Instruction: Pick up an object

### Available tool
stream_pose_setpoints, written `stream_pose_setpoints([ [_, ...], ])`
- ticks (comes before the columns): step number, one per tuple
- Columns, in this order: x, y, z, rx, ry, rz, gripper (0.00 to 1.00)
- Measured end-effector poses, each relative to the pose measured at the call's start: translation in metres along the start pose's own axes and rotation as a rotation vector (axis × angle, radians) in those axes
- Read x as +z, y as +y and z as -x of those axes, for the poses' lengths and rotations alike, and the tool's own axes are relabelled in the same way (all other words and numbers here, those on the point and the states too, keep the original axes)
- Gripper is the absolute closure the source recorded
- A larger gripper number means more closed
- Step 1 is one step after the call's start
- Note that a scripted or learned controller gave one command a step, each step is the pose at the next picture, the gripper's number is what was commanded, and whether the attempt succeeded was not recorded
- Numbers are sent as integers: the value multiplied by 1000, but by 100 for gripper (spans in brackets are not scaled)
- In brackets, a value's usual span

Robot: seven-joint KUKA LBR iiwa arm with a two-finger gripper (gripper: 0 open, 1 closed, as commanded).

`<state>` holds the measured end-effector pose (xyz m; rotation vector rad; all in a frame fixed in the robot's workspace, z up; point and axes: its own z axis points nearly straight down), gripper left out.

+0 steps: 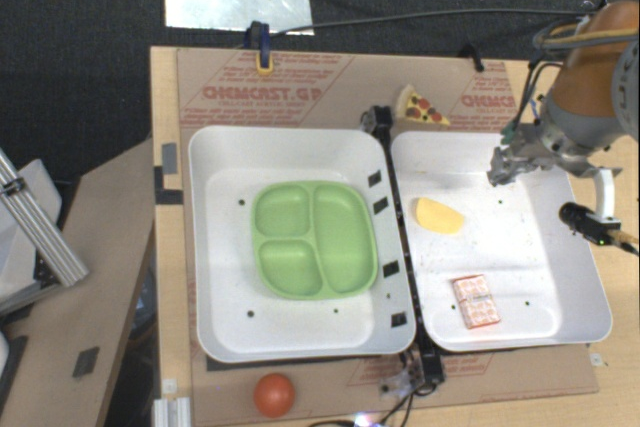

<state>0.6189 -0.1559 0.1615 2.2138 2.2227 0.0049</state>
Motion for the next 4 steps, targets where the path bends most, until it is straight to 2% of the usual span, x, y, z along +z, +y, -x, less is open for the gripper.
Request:
stream_pose_setpoints([
  [2, -94, 13, 7, -1, 0, -1, 100],
  [3, -98, 14, -48, -6, 2, -3, 100],
  [4, -99, 2, -94, -4, 2, -5, 100],
])
